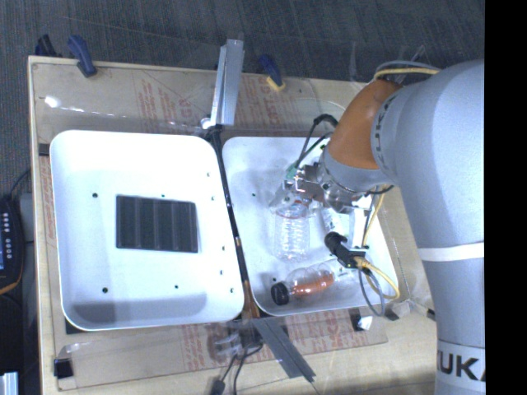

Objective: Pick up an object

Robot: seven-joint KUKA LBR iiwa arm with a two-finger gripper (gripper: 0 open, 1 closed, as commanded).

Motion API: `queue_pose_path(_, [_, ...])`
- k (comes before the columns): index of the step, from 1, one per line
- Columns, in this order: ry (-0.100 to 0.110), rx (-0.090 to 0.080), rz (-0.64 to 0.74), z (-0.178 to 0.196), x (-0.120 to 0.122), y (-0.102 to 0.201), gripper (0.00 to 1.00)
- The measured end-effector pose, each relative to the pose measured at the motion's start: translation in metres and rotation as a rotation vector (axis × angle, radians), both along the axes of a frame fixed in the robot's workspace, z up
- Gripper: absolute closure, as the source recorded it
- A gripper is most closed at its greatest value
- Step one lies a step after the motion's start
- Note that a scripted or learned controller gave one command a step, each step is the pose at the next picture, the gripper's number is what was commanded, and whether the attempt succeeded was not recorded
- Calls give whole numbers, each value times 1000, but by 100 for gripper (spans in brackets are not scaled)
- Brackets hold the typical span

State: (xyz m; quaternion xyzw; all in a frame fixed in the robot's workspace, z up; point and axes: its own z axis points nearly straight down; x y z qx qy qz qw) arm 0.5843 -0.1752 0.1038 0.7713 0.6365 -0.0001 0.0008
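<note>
Clear bottle (291,227) mid right bin (247,220)

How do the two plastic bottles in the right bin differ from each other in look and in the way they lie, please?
The clear bottle looks colourless throughout, while the dark-capped bottle shows an orange-brown tint inside. The clear bottle lies lengthwise up the right bin, its top under the gripper; the dark-capped bottle lies crosswise near the bin's front edge, its black cap pointing left. Both are transparent, lie on their sides and share that bin.
</note>
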Motion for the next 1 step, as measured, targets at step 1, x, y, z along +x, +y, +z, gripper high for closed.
queue_pose_path(1, [2, 2, 159, 92, 42, 28, 100])
